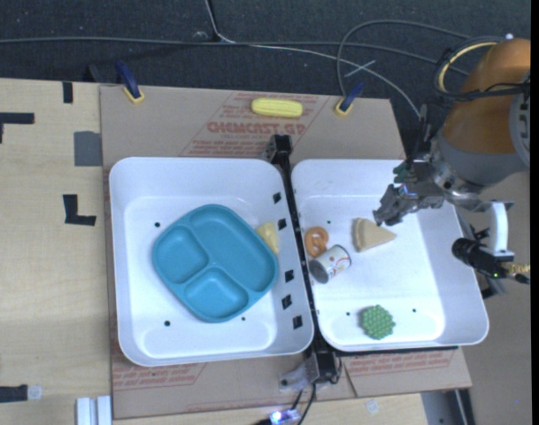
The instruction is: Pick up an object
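Right bin [446, 312]: tool [386, 215] touching tan wedge [372, 235] from above; grip state unclear.

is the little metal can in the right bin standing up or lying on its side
Lying on its side. The can shows its long silver wall from above, with its round end facing lower left, beside the small orange ring in the right bin.

Red print on the cardboard [238, 127], up and left of the gripper [386, 214], seems to read "CHEMCAST"; smaller lines are illegible.
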You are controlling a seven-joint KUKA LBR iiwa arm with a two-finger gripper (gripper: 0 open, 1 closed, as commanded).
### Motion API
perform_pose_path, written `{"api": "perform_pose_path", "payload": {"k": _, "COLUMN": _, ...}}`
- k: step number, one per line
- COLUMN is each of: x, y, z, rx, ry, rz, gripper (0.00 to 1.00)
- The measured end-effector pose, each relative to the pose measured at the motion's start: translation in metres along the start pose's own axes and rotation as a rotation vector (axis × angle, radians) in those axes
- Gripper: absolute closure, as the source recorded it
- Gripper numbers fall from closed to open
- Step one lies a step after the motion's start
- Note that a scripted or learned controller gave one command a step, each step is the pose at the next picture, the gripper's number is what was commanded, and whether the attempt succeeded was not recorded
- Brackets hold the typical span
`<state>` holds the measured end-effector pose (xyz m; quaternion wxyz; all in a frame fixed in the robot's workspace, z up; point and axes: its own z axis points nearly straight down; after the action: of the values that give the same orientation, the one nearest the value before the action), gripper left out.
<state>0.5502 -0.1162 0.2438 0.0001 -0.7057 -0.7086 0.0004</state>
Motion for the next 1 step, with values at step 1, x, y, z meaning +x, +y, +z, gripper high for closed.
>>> {"api": "perform_pose_path", "payload": {"k": 1, "x": 0.051, "y": 0.0073, "z": -0.0057, "rx": 0.0, "ry": 0.002, "rz": -0.002, "gripper": 1.0}}
